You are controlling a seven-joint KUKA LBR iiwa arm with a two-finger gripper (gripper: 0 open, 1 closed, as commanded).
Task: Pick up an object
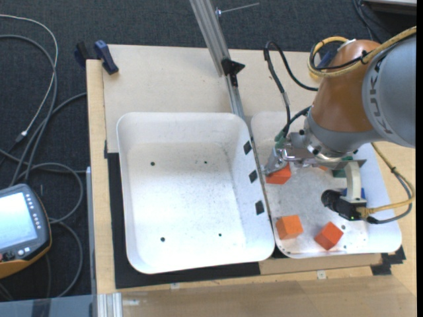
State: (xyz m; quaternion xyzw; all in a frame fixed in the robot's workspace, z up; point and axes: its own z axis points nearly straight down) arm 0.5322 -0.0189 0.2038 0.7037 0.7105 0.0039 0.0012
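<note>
Orange blocks, three of them, are the things to pick from, and all lie in the right-hand bin (370,243), though the scene reads best from its bulk downward. Largest is the pale worktop (165,78), which carries two shallow white bins side by side. The left bin (132,177) sits toward nine o'clock, its floor speckled with dark flecks. The grey arm (390,98) with its orange band reaches in from three o'clock and hangs over the right bin, hiding much of that bin's far half. A slanted metal rail (211,32) runs from twelve o'clock down to the seam between the bins. At the arm's tip the hand (281,164) is low at the right bin's nine o'clock wall, just above one orange block (280,175); whether its grip is open, closed or on the block, I cannot tell. A second orange block (289,227) rests toward six o'clock in the same bin, and a third orange block (329,235) lies just beside it toward four o'clock.
</note>
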